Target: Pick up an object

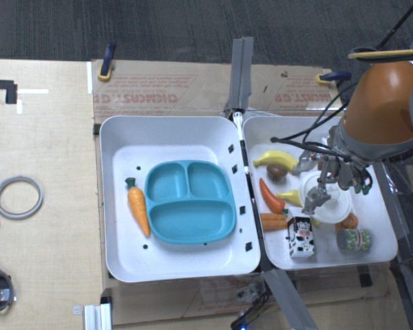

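The gripper (319, 196) is hanging low over the middle of the right bin (378, 253), right above a white round thing (328, 199) that looks like a small cup or lid, and honestly I can't tell from up here how it's set or whether it's got anything. Nothing is visibly sitting in it. The arm (380, 105) is reaching in from the right, orange band bulging big over the bin's upper right corner, with black cables trailing off it.

All the pickable stuff is crowding around that spot: a banana (275, 159) lying at the top left of the bin, a small brown round piece (277, 173) just below it, a red chili pepper (270, 195) slanting down along the left wall, a little yellow piece (291, 197) beside the white thing, an orange carrot-ish stick (273, 220) below that, a cow-print milk carton (301, 237) standing near the front edge, and a greenish can (354, 239) lying at the front right with something orange (350, 221) just behind it.

Over in the left bin (113, 184), a teal divided plate (191, 201) is sitting in the middle with a toy carrot (138, 207) lying just beside its left edge. A roll of tape (17, 196) is resting on the bench to the far left.
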`<action>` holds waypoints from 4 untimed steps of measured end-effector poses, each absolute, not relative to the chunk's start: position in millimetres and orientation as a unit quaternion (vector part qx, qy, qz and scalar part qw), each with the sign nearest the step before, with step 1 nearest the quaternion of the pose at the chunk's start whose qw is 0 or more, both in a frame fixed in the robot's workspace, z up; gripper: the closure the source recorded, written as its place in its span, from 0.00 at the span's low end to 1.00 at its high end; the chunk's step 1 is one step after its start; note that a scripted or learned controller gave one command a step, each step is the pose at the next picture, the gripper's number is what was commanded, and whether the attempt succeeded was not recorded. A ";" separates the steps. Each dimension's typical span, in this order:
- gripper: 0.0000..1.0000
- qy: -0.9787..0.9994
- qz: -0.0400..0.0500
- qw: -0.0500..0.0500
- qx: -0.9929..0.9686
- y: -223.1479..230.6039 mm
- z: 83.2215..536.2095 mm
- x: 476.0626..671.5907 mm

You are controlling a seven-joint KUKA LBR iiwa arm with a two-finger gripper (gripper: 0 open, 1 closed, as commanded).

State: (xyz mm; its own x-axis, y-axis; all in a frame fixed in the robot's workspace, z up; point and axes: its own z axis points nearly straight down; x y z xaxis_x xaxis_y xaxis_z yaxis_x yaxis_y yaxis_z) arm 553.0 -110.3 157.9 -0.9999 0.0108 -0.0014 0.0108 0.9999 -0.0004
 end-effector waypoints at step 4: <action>0.00 0.997 -0.003 0.011 0.072 -100.0 107.1 567.8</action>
State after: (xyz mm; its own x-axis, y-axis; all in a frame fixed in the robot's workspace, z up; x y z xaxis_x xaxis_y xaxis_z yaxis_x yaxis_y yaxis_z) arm 567.8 -100.0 107.1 -0.9895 0.1426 -0.0225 0.1427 0.9898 -0.0042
